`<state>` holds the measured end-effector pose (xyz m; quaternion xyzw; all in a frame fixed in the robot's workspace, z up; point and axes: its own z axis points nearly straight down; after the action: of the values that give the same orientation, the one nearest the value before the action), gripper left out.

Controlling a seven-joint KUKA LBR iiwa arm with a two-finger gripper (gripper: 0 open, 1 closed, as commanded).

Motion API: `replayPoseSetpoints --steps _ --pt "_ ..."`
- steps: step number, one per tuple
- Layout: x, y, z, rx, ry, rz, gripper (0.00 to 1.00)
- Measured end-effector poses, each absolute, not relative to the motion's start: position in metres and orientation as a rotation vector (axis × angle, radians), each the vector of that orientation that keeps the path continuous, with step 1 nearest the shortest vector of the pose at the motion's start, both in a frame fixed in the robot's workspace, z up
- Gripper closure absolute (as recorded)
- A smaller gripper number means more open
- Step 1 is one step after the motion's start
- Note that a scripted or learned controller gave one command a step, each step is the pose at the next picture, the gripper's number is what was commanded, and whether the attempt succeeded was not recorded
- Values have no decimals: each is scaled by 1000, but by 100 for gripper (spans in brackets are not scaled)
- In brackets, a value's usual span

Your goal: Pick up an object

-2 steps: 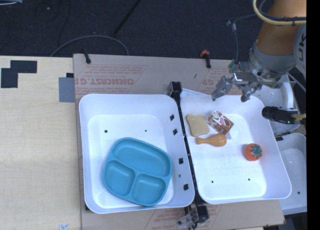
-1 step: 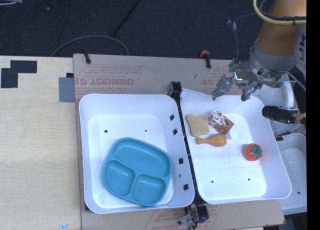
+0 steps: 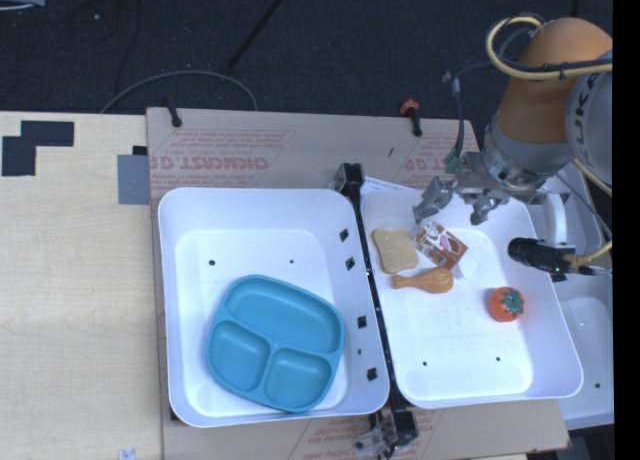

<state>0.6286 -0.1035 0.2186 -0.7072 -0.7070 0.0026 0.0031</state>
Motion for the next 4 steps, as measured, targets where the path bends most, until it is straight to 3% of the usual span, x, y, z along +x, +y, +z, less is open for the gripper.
replayPoseSetpoints --steps 2,3,4 --pt "632 -113 123 -2219 -2220 5 0" --pt "633 -114 137 -2226 -2219 2 100" --pt "637 -116 199 -2222 -2223 -2 100"
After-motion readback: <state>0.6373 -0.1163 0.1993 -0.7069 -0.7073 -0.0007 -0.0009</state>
